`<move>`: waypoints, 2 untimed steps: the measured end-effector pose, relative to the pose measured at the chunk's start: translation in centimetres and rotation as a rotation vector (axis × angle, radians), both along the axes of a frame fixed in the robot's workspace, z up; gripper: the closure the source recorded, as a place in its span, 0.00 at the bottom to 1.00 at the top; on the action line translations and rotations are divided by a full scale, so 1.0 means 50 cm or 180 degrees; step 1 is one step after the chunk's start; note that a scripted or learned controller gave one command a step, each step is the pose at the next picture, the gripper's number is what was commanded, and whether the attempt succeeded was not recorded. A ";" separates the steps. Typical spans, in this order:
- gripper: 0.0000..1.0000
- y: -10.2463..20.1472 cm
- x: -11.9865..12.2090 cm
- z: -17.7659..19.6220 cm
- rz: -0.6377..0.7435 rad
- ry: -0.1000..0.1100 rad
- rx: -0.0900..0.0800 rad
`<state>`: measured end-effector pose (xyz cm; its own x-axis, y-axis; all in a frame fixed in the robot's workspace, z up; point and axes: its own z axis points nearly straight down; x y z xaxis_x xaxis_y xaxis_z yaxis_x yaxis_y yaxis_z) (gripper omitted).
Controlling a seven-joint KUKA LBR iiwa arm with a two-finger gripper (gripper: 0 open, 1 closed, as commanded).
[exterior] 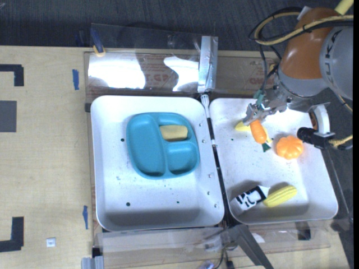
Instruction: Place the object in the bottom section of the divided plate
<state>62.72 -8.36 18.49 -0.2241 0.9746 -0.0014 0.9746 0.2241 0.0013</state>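
Note:
A blue divided plate [147,148] lies in the left bin [109,195]. A yellow food piece [174,132] rests in the plate's upper right section, and the lower right section shows bare blue. My gripper [256,112] hangs over the upper left of the right bin [320,203], directly above the top end of an orange carrot [258,133]. A small yellow piece [241,126] pokes out just left of the carrot. The gripper body hides the contact with the carrot.
In the right bin, an orange pumpkin-like toy [289,147] sits right of the carrot. A yellow corn cob [280,195] and a black-and-white object [250,198] lie near the front wall. The arm's orange band [303,55] and cables loom at the upper right.

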 end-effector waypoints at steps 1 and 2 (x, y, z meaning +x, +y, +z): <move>1.00 0.128 0.071 -0.001 -0.0964 -0.0005 0.0004; 1.00 0.275 0.035 0.018 -0.1760 0.0013 0.0007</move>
